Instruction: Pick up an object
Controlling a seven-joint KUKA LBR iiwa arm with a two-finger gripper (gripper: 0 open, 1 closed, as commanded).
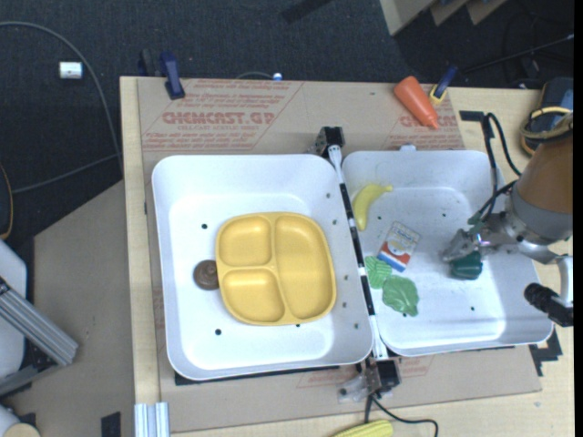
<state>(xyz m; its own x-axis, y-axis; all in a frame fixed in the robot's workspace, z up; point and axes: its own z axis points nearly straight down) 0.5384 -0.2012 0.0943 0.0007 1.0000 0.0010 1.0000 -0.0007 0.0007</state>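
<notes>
While the end effector grips one dark green object, three other items and one yellow plate lie in the bins.

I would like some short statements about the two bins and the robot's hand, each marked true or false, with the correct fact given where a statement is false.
1. The yellow divided tray lies in the left bin. True.
2. The banana lies in the left bin. False: it lies in the right bin, near the wall between the two bins.
3. The hand is over the right bin, right next to a dark green object. True.
4. The green leaf-shaped piece rests on the yellow tray. False: it lies on the floor of the right bin.
5. A brown round object sits at the tray's left edge. True.
6. The orange carrot lies inside the right bin. False: it lies on the board behind the bins.
</notes>
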